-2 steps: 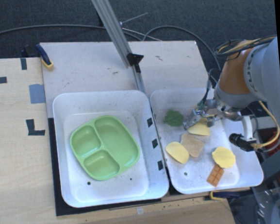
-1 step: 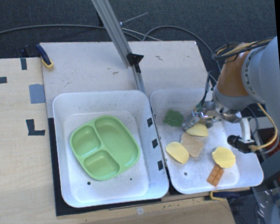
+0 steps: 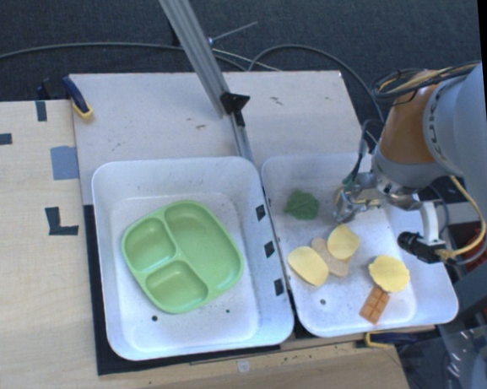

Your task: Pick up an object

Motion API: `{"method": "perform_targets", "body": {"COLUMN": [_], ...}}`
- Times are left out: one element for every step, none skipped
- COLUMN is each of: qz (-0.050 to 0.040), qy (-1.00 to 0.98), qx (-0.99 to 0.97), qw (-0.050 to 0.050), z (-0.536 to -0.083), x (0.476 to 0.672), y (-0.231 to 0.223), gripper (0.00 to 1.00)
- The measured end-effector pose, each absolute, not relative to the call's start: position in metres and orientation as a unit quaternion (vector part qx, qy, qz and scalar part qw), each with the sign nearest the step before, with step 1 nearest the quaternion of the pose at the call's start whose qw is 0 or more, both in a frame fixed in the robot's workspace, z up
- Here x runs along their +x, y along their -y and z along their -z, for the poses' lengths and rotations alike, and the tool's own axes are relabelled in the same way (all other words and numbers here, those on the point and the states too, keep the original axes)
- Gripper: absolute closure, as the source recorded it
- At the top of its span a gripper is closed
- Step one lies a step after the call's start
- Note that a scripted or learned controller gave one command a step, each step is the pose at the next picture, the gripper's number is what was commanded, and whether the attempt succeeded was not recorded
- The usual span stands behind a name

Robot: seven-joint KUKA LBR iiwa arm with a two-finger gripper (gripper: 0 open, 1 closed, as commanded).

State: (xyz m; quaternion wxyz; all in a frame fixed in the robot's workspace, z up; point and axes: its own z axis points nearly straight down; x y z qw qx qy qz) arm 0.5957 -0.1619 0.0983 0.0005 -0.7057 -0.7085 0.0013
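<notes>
My gripper [image 3: 344, 208] hangs low over the right bin [image 3: 309, 319], between a dark green lump [image 3: 301, 205] to its left and a yellow round piece [image 3: 343, 242] just below it. Under that piece lies a tan flat piece [image 3: 323, 248]. A yellow oval piece [image 3: 308, 266] rests further left, another yellow piece [image 3: 389, 272] lies to the lower right, and an orange-brown block [image 3: 374, 305] sits near the bin's front edge. Nothing shows between the fingers.
The left bin [image 3: 120, 327] holds a green three-compartment plate [image 3: 181, 255]. A grey metal pole [image 3: 199, 49] slants down from the top to the divide between the bins. The arm's orange band [image 3: 407, 128] and cables crowd the right bin's right side.
</notes>
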Motion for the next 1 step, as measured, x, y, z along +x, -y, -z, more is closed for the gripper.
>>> {"method": "perform_targets", "body": {"qz": [0.0012], "qy": [0.708], "qx": [-0.706], "qw": [-0.002], "z": [-0.1606], "x": [0.6018], "y": [0.1634], "gripper": [1.00]}}
